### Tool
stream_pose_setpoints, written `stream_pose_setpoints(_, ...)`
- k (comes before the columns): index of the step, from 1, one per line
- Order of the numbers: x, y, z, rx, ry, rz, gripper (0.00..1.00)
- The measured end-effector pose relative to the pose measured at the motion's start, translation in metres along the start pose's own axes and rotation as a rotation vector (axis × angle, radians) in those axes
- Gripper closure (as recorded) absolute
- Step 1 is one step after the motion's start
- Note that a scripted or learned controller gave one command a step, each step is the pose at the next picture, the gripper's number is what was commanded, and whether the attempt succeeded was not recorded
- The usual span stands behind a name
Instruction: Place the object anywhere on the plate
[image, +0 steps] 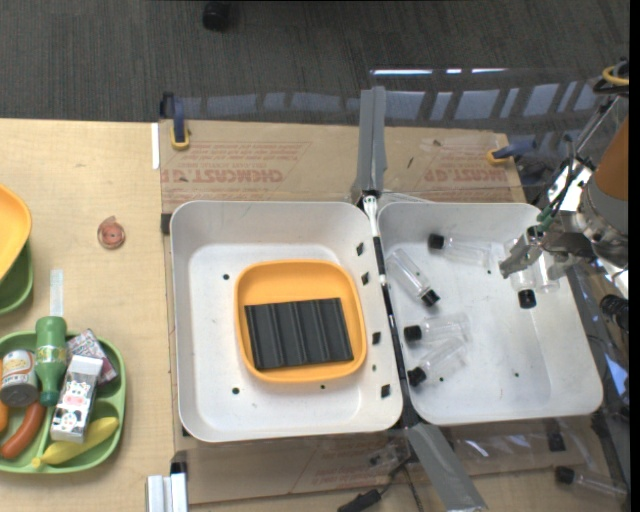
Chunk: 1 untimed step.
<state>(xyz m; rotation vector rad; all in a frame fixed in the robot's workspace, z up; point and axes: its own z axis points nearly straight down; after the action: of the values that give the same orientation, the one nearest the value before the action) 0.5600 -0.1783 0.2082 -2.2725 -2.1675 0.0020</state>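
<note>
An orange plate (298, 279) lies in the left bin (205, 330), and a dark grey ridged slab (300, 333) rests flat on it. Several clear vials with black caps lie in the right bin (560, 385): one at the back (458, 246), one near the divider (410, 272) and two near the front left (445, 330) (440, 362). My gripper (525, 262) hangs over the right bin's far right side. Just below it is a black cap (526, 297); I cannot tell whether that piece is held or lying on the bin floor.
Both bins stand on cardboard (300, 165). On the wooden table to the left are a green tray of toy food (100, 440), a yellow bowl (10, 235) and a small pink disc (112, 234). Metal framing (372, 140) runs between the bins at the back.
</note>
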Motion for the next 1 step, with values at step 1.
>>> stream_pose_setpoints(1,-0.0004,0.0684,-0.0283,-0.001,-0.002,-0.209,1.0)
